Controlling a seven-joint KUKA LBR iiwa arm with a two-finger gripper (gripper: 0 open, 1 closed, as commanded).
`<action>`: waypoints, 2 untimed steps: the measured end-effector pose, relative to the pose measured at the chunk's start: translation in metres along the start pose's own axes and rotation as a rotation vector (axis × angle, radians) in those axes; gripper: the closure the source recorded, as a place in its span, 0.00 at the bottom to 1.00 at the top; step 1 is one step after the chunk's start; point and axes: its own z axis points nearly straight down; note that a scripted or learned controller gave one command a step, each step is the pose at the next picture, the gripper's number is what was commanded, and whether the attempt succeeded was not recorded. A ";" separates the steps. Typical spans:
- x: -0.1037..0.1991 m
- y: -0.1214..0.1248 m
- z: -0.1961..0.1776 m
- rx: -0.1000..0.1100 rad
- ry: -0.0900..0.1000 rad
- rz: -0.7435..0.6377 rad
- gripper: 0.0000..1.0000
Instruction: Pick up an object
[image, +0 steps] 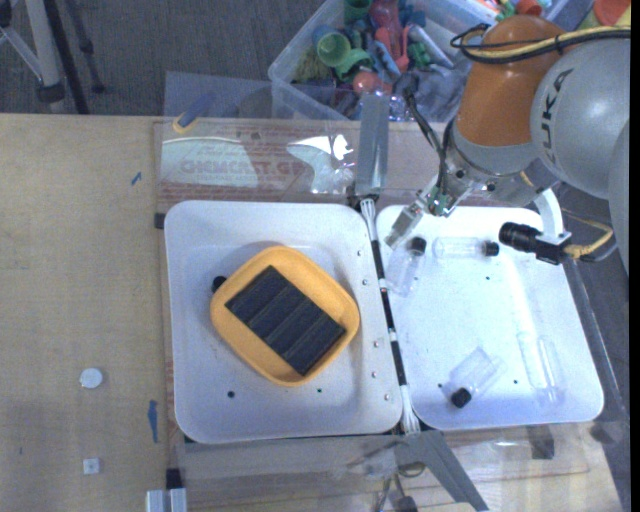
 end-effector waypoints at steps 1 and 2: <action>0.064 -0.027 0.000 0.002 0.006 -0.433 0.00; 0.090 -0.019 0.034 0.006 -0.014 -0.313 0.00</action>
